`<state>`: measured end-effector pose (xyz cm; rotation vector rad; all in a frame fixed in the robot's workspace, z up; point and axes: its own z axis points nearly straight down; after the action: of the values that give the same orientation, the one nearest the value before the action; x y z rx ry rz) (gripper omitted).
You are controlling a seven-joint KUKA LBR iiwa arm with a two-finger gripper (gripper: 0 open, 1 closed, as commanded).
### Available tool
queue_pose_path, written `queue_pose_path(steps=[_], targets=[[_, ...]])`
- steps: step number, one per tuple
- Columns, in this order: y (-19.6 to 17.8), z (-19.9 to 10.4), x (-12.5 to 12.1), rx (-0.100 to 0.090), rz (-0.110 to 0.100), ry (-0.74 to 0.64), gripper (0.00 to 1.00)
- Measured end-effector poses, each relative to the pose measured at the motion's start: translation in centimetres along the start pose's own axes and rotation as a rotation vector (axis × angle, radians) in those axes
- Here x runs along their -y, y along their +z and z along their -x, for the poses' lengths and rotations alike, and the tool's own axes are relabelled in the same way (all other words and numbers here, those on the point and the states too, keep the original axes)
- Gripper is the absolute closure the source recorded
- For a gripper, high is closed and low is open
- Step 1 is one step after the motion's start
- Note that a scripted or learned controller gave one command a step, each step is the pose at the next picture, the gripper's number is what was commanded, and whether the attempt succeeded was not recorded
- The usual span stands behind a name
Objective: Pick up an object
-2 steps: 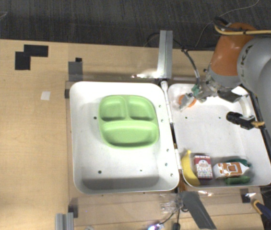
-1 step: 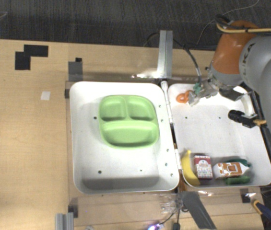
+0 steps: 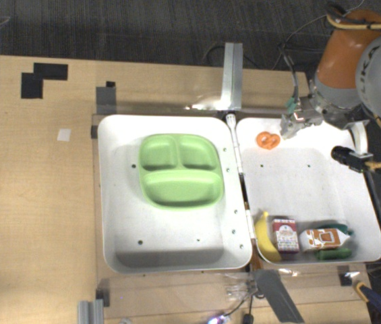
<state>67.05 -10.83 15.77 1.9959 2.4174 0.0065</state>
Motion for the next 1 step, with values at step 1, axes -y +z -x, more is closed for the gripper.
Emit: queue_pose_path(steps=[1], targets=[[0.01, -0.03, -0.01, 0.000, 0.000, -0.001, 0.00]])
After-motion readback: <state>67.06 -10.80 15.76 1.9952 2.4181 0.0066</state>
